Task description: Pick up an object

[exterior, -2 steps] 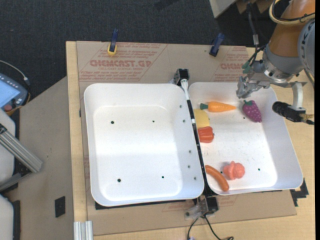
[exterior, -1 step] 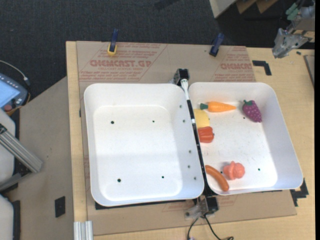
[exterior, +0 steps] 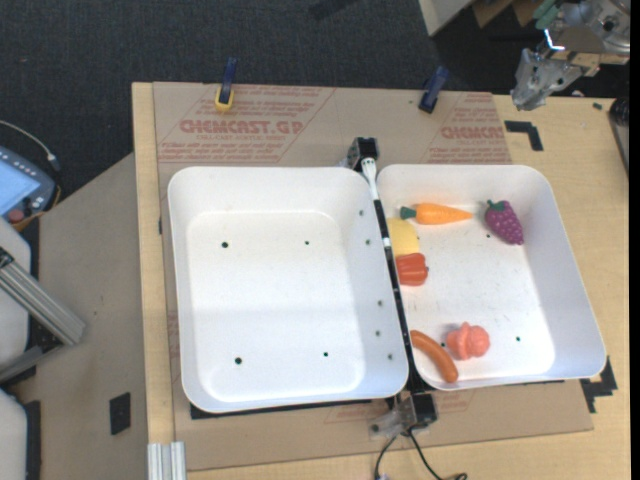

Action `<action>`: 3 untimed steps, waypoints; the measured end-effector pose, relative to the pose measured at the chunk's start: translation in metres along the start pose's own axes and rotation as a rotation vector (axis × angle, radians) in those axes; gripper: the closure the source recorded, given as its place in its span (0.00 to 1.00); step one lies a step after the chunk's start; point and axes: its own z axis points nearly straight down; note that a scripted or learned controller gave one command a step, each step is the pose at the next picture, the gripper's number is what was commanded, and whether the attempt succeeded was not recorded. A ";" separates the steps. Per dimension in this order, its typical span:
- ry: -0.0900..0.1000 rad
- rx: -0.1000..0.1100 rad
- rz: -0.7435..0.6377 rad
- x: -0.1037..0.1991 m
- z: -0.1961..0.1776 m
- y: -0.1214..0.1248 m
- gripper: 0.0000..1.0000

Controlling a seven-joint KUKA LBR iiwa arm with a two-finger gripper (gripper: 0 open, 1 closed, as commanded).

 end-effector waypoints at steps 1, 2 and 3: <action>0.001 0.000 0.001 0.038 -0.030 -0.005 1.00; 0.001 0.002 0.000 0.077 -0.024 0.009 1.00; 0.003 0.001 -0.003 0.146 -0.035 0.009 1.00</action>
